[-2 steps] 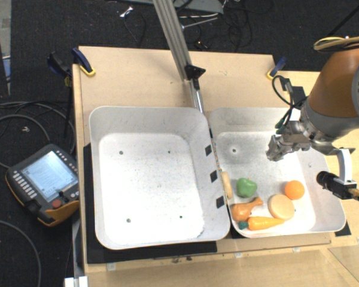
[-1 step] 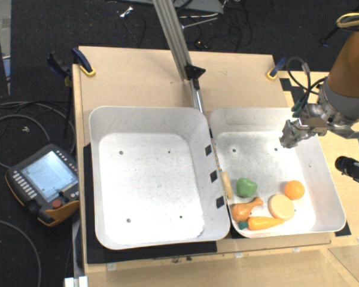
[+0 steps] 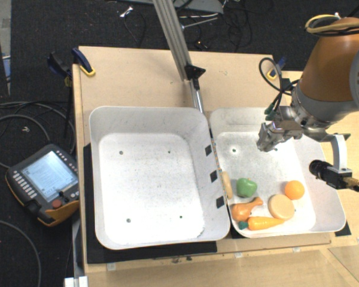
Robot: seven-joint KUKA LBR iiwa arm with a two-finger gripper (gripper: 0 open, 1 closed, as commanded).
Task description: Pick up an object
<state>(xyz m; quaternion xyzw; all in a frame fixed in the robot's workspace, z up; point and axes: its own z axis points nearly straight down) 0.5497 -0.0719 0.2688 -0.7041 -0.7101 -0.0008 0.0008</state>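
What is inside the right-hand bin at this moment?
In the right bin, a cluster near its front: green pepper, orange ball, tan round piece, carrot, small drumstick-like piece. The gripper hangs over the back, hiding the floor beneath it.

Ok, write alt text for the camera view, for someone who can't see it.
A grey and orange robot arm reaches in from the right, its gripper above the far part of the right bin. Toy food sits clustered at that bin's near end: a green pepper, an orange, a round tan piece, a carrot and a drumstick. Another white bin lies to its left.
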